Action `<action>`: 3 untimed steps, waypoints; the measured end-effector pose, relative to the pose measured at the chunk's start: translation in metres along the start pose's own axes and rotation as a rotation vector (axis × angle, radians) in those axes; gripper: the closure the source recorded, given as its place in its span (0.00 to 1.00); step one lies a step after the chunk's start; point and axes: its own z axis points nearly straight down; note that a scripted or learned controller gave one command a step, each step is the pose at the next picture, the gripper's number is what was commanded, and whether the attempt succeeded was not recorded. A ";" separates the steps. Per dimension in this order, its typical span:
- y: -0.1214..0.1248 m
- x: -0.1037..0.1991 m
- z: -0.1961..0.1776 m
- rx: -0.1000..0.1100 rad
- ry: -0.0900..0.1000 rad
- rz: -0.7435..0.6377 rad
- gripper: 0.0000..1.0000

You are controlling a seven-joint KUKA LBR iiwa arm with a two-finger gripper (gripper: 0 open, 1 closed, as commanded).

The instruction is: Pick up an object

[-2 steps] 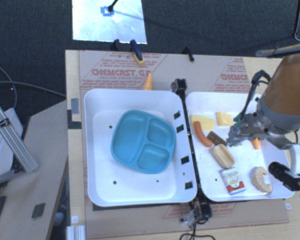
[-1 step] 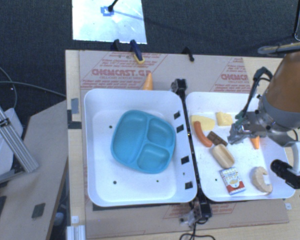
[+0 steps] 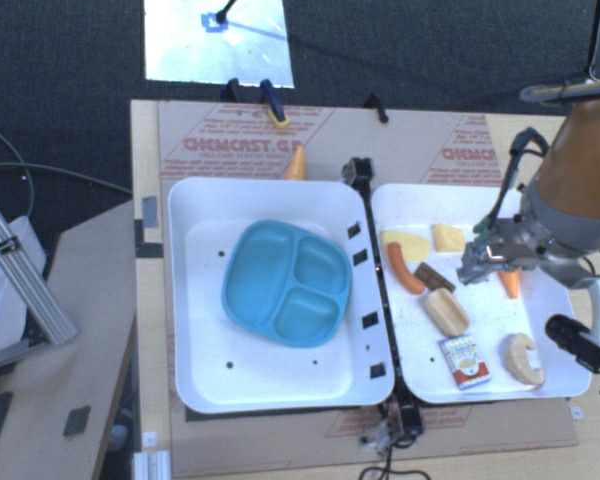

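Left bin holding a blue divided plate, lying flat. Right bin crowded: yellow cheese wedge, small yellow block, red sausage, brown bar, bread roll, small carton, pastry, carrot. Gripper low over the right bin, just beside the carrot; open or closed, cannot tell.

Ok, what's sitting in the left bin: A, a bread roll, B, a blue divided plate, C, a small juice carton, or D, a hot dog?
B: the blue divided plate lies alone in the left bin, while the food items are in the right bin.
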 end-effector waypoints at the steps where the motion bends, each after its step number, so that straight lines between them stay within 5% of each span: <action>1: 0.001 0.001 -0.010 -0.002 0.001 -0.008 1.00; 3: 0.003 0.002 -0.031 -0.007 0.001 -0.022 1.00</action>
